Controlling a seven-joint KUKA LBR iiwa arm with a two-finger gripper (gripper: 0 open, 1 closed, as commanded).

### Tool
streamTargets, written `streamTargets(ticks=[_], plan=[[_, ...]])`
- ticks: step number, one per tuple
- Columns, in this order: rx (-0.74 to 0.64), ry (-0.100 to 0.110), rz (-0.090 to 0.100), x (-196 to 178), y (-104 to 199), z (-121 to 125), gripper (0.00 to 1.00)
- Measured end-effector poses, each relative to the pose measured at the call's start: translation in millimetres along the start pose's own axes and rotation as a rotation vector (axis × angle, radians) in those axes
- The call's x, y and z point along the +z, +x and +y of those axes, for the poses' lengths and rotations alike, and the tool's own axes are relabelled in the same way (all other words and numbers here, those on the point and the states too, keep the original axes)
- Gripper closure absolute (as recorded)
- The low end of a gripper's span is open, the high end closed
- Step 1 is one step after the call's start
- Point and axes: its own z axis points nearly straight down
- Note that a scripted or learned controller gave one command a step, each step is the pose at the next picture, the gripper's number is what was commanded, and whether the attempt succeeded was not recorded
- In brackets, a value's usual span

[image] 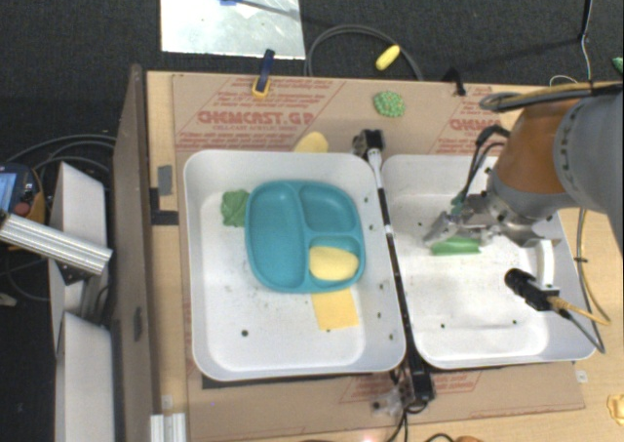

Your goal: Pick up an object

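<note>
Your gripper (447,229) sat low in the right bin (487,333), touching a green object (455,247); you could not tell whether it was clamped.

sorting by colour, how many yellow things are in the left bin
2: a rounded yellow piece on the teal tray, and a flat yellow slab on the bin floor just below it. More may be hidden under the tray.

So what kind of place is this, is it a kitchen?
Probably a robot lab, not a kitchen: a robot arm reaches into two white bins on a cardboard-topped bench, with cables lying nearby.
</note>
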Motion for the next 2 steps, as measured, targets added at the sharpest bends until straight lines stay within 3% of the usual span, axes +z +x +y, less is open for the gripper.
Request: streamTargets(ticks=[1, 2], plan=[[-0.001, -0.016, -0.003, -19, 0, 5, 1.0], [-0.007, -0.02, -0.003, -109, 36, 15, 1.0]])
